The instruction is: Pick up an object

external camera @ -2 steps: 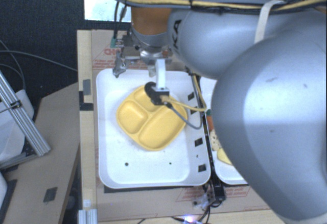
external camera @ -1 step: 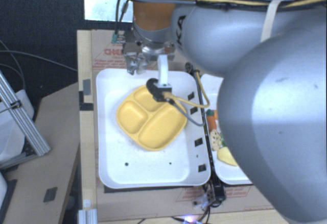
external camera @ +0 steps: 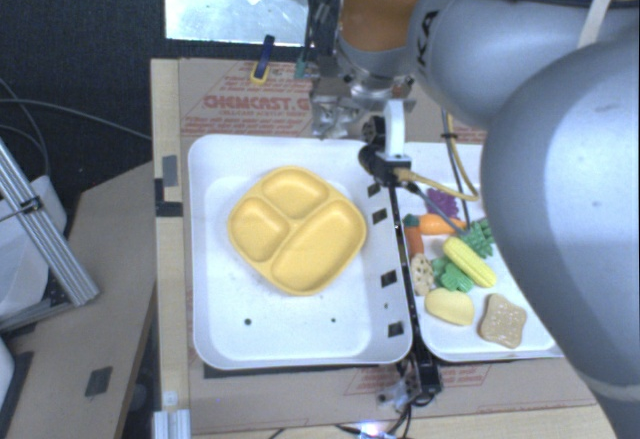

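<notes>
Scanning from the left: left bin [external camera: 215, 327] holds one yellow divided plate [external camera: 297, 229], three compartments, lying flat near the bin's centre, turned at a slant. Judged stiff moulded plastic, light, smooth and likely slick; broad and shallow, so no purchase across the body. Best hold would be on the raised rim or on a ridge between compartments, pinched from above.

Middle: gripper [external camera: 345, 117] hangs above the far edge of the left bin, close to the divider between bins, beyond the plate's far corner and apart from it. Nothing seen between its tips; whether they stand apart or closed, cannot tell — wrist hardware and cables crowd the spot.

Right: right bin [external camera: 520, 349] carries a cluster of small toy foods. Corn cob [external camera: 470, 261], lemon-like yellow piece [external camera: 450, 306], tan cracker [external camera: 501, 320], carrot [external camera: 437, 224], green leafy piece [external camera: 478, 237]. All look light, hard plastic, rounded, prone to roll or squirt out of a pinch. The corn, taken across its narrow width, seems the easiest. These lie nearer the camera than the gripper and to its right, well apart from it, partly under the arm's bulk.
</notes>
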### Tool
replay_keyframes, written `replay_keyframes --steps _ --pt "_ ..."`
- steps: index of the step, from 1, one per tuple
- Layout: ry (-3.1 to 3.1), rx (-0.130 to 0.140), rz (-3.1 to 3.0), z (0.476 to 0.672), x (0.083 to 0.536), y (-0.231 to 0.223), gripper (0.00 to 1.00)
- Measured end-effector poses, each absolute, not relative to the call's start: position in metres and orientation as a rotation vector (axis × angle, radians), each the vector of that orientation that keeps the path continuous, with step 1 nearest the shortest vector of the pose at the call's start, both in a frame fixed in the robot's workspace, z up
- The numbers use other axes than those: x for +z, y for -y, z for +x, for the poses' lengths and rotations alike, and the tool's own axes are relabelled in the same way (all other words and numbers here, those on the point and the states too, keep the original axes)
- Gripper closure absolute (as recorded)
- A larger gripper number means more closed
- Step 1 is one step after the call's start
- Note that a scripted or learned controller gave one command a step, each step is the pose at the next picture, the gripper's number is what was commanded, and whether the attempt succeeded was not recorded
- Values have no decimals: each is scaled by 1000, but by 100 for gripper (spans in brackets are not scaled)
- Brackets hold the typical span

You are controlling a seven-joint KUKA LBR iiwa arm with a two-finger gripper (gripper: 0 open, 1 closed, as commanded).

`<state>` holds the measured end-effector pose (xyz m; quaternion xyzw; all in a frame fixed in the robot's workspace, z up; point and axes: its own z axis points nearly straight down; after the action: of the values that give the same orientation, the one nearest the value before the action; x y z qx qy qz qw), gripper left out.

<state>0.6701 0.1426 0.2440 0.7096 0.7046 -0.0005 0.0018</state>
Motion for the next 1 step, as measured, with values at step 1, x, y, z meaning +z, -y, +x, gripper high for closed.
replay_keyframes --steps 1 --pt "-2213 18 2218 616 394 -103 100"
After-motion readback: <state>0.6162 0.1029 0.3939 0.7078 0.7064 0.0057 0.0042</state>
